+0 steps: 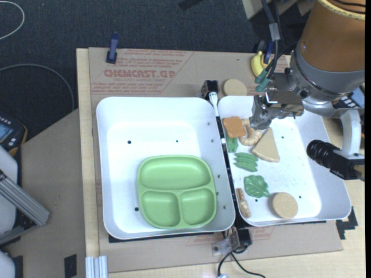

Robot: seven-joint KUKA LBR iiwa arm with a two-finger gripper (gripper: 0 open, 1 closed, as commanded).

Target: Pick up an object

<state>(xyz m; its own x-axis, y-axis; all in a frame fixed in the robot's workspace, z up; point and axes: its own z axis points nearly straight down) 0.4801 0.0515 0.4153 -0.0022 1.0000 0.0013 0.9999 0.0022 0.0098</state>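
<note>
While tool (259, 122) hangs low over right bin (324, 213), finger state cannot be told. Nearest candidates: curled tan shrimp-like piece (251, 136), orange slab (233, 126), beige wedge (266, 148), all close together, upper left of bin. Judged light, stiff, smooth toy food; slipping likely. Wedge best pinched across flat faces.

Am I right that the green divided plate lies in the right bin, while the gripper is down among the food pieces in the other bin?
Not quite. The camera view shows the green plate in the left bin. The gripper is down among the food pieces in the right bin, beside the orange piece and the tan wedge.
</note>
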